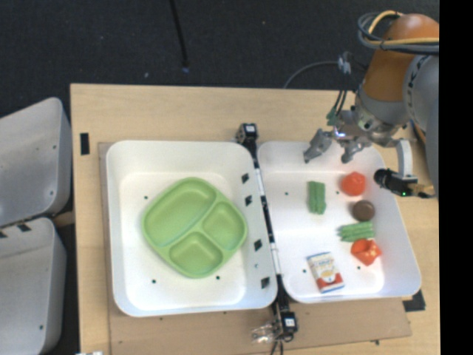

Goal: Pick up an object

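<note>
Two white bins sat side by side. The left bin (pixel 126 287) held a green divided plate (pixel 194 227). The right bin (pixel 399 272) held small toy foods and a carton (pixel 324 272). The gripper (pixel 334 149) hung with fingers spread above its far edge, holding nothing.

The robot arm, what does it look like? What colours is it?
The arm is grey with a rounded orange band near its wrist. Thin cables loop over the top. Its gripper is small, dark grey metal with two fingers.
</note>
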